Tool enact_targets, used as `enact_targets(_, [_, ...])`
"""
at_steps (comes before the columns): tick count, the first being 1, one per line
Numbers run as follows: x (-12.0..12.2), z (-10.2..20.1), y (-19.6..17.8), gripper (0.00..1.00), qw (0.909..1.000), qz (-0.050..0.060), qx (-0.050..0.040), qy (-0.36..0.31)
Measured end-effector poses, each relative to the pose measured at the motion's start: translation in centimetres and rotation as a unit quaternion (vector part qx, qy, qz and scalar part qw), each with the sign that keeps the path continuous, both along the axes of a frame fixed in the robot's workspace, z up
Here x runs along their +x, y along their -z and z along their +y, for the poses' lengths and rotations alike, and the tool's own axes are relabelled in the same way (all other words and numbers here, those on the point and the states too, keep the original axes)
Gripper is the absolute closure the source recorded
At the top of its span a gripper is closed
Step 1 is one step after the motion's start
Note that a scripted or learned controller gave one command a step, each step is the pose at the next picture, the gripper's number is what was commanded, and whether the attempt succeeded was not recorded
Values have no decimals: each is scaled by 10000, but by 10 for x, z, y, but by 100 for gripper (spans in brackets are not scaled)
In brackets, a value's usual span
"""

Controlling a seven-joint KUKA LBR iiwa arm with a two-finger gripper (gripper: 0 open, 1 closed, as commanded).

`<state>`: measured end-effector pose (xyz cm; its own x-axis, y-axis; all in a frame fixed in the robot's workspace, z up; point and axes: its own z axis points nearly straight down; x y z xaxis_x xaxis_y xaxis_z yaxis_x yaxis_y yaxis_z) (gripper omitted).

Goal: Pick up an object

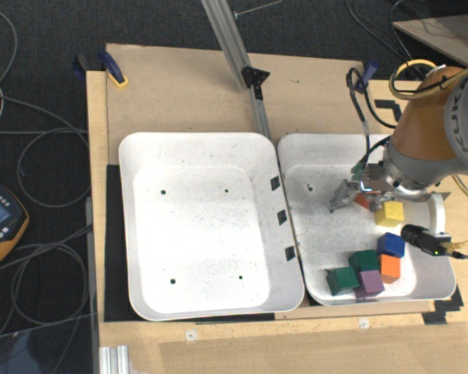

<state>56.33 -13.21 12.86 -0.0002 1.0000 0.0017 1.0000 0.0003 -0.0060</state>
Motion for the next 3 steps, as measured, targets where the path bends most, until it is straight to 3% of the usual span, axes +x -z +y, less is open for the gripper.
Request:
enact_targets(1, [-1,1,31,0,10000,-5,-1,0])
enact_targets(2, [1,1,18,100,10000,-35,0,-1])
enact_targets(3, [-1,11,-35,100,10000,-60,-12,-12])
